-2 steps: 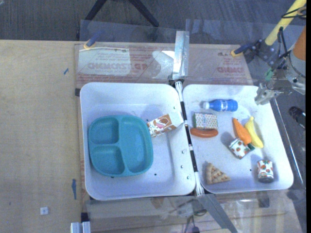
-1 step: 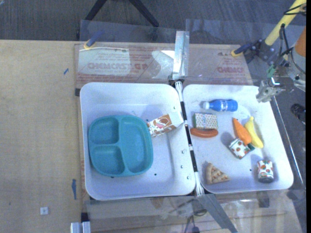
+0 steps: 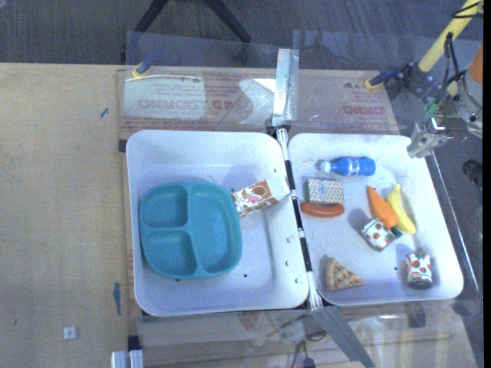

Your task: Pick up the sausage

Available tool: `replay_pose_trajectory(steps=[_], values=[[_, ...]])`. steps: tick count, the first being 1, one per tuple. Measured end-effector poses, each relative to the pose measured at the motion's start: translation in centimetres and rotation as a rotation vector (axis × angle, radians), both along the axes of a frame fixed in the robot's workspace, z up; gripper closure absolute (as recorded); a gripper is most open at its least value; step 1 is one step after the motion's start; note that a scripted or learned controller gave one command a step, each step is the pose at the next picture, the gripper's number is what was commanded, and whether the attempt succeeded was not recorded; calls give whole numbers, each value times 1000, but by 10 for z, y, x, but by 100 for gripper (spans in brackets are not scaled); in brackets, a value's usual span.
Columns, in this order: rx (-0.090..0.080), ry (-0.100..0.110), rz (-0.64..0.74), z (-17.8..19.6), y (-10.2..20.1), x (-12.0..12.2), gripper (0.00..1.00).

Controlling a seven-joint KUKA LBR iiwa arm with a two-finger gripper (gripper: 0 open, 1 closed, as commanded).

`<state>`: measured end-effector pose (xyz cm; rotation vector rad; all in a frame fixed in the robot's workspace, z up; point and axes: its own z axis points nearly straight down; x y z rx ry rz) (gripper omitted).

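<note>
The sausage lies by the right bin's left edge, touching a small box behind it, open floor in front. The claw hovers at the bin's far right corner; whether it is spread, I cannot tell.

Sausage in right bin

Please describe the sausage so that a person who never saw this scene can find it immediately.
Look at the right bin of the two white bins. Near its left wall, just below a small greenish box, lies the sausage. It is the only reddish-orange, smooth, rounded stick lying crosswise; the carrot farther right is pointed and lies beside a banana.
</note>
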<state>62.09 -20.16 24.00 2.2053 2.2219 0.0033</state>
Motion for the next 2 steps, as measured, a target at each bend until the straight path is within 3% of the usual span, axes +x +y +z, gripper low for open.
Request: replay_pose_trajectory(steps=[2], values=[[-4,-7,3,21,0,2,100]])
